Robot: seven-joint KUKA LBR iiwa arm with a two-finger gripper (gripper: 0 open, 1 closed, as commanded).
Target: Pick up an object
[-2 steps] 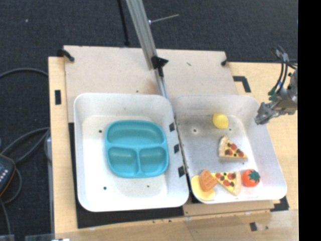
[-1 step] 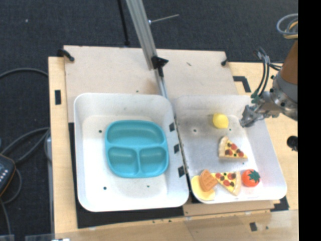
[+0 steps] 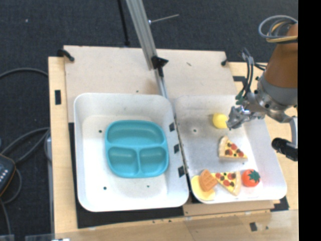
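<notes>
The gripper [image 3: 235, 118] hangs over the right bin [image 3: 200, 134], a dark metal cluster below the grey wrist and the orange band of the arm [image 3: 281, 59]. Whether it is spread or pressed together cannot be told at this size and slant. Just beside it at nine o'clock lies a small yellow lemon [image 3: 219, 120], smooth and rounded; whether the two touch is not clear.

At six o'clock from the gripper, apart from it, lies a pizza slice [image 3: 231, 149], a flat wedge with a tan crust and red dots. Farther toward six o'clock, along the bin's near rim, a second pizza slice [image 3: 227, 181] rests beside an orange, wavy-edged flat piece [image 3: 207, 180] lying on a pale yellow disc [image 3: 199, 191]. At three o'clock from these sits a glossy red tomato [image 3: 251, 177] with a green top.

The right bin's floor looks scuffed and greyish. The left bin [image 3: 90, 134], white with rounded corners, holds a teal plastic tray [image 3: 136, 148] divided into three compartments.

Both bins rest on a pale wooden bench [image 3: 110, 69]. A ribbed aluminium rail [image 3: 142, 26] slants up toward twelve o'clock. Dark carpet [image 3: 50, 14] with black cables [image 3: 20, 74] surrounds the bench.
</notes>
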